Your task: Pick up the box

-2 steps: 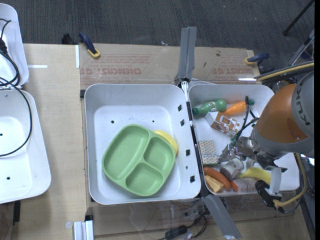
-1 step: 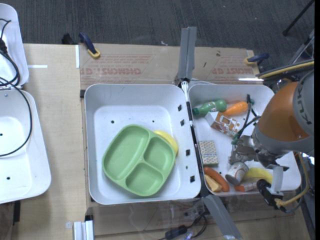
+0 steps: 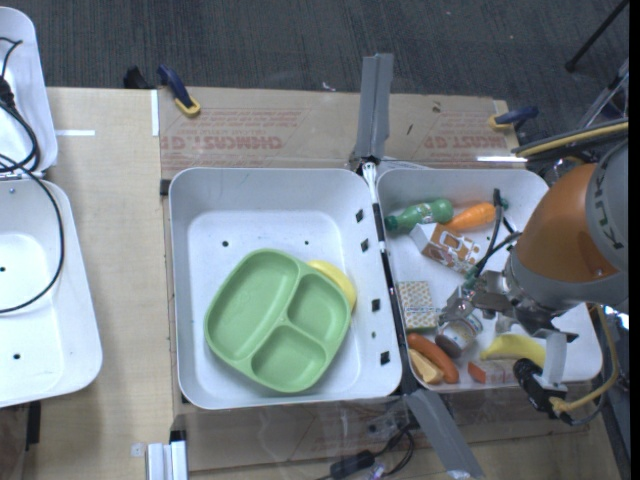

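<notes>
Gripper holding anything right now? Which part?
Cannot tell. The gripper sits low in the right white bin, beside the small patterned box; no hold visible.

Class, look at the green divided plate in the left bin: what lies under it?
A yellow object pokes out beneath the green plate at its right edge; the rest is covered.

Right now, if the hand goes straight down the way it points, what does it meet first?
Most likely the small patterned box lying on the right bin's floor, just beside the hand. Depth is unclear from above, so it may land on the sausage next to it instead.
</notes>
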Tool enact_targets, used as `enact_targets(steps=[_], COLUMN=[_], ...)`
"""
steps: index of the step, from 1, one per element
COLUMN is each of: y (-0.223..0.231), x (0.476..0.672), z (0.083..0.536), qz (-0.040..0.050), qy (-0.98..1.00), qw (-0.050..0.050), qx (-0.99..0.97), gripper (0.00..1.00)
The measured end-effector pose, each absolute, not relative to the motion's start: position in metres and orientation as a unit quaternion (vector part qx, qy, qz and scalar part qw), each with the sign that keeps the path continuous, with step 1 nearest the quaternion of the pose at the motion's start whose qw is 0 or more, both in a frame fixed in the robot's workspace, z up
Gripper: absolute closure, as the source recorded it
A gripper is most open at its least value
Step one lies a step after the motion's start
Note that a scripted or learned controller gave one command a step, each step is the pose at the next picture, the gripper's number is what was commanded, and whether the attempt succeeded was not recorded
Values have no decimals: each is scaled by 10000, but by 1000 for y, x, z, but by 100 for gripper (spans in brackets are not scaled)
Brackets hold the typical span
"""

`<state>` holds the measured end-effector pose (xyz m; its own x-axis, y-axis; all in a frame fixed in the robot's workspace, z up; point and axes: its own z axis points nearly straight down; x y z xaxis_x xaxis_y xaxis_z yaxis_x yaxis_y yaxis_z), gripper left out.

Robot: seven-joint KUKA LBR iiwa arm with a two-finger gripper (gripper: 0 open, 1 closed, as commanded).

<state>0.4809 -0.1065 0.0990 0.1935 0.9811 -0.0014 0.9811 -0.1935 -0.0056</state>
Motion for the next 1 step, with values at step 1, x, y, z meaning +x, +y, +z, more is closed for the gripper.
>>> enact_targets(steps=[1], y=[-146], x=[476], z=[91], qz=[15], qy=[-5303], qw=[8], qx=[-8478], gripper=[0])
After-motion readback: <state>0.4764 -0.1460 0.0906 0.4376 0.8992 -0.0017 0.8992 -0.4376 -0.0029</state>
